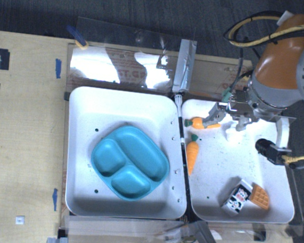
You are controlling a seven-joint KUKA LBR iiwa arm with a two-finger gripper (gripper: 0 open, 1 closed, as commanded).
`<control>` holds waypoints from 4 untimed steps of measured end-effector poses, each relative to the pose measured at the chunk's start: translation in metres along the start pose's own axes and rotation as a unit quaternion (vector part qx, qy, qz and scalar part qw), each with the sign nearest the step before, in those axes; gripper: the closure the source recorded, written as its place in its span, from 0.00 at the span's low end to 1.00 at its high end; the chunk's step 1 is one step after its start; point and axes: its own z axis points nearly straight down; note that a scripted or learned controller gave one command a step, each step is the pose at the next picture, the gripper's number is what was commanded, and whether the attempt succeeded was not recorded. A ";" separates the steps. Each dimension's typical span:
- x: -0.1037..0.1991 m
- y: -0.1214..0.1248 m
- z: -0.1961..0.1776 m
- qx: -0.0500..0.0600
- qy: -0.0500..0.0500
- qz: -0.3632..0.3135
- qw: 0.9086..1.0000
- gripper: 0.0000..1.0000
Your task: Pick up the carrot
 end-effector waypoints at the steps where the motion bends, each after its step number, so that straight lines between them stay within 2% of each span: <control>1: -0.023 0.047 0.071 0.003 -0.001 0.016 1.000 0.00; 2: -0.052 0.079 0.154 -0.006 -0.001 0.011 1.000 0.00; 3: -0.055 0.088 0.158 0.000 -0.001 -0.042 0.999 0.00; 4: -0.055 0.089 0.144 -0.002 -0.001 -0.041 0.999 1.00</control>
